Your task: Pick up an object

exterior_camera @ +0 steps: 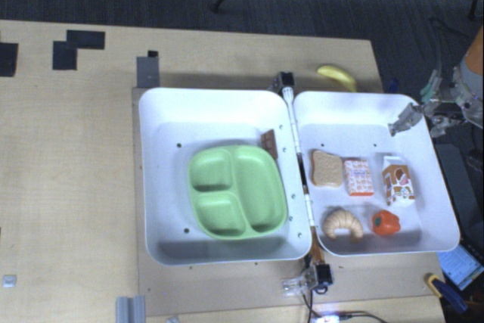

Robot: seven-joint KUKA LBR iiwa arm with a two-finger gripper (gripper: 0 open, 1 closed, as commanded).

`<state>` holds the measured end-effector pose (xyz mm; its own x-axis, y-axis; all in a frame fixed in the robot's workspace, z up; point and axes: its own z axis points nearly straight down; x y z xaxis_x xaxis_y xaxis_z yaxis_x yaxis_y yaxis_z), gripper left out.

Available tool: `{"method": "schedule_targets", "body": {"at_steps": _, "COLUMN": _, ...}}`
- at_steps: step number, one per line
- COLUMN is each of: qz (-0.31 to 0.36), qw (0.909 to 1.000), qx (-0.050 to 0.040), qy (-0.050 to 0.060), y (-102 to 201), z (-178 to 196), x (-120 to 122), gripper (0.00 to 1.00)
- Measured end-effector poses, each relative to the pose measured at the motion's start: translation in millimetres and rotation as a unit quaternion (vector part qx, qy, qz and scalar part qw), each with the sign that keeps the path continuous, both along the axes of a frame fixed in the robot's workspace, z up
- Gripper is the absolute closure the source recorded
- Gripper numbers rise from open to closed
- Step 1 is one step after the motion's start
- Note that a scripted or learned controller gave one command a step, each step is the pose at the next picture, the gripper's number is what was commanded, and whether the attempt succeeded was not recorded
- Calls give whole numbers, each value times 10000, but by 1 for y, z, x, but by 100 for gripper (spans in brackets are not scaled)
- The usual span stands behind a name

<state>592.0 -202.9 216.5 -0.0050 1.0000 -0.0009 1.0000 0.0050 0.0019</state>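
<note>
The pale wooden worktop [68, 185] carries a few black squares [76, 47] near its far left corner. Moving right, the left white bin [162, 163] holds a green divided plate [237, 191] with three compartments, lying flat near the middle of the bin floor. A small brown object [268, 140], possibly a chocolate piece, leans against the left bin's right wall, just beyond the plate's far right corner.

Past the seam between the bins, a yellow banana [336, 76] lies on the worktop just behind the right white bin [355, 113]. Inside that bin the pickable things sit in two loose rows toward its near half. In the farther row, from left to right: a slice of bread [327, 169], a small pink-and-white packet [358, 177] just beside it, and a little carton [398, 184] with a white top and orange print. In the nearer row: a croissant [342, 222] below the bread, and a red tomato-like toy [386, 222] below the carton, the two apart from each other.

At the right edge, the gripper [412, 117] hovers over the right bin's far right corner, well apart from all the items. Nothing is between its fingers; at this size I cannot tell whether they are spread or closed.
</note>
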Motion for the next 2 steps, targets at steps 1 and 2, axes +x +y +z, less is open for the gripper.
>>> {"method": "schedule_targets", "body": {"at_steps": 1, "qz": 6, "qw": 10000, "qx": 2, "qy": -18, "y": 35, "z": -131, "x": 16, "gripper": 0}}
{"method": "schedule_targets", "body": {"at_steps": 2, "qz": -13, "qw": 10000, "qx": 3, "qy": -21, "y": 81, "z": -130, "x": -47, "gripper": 0}}
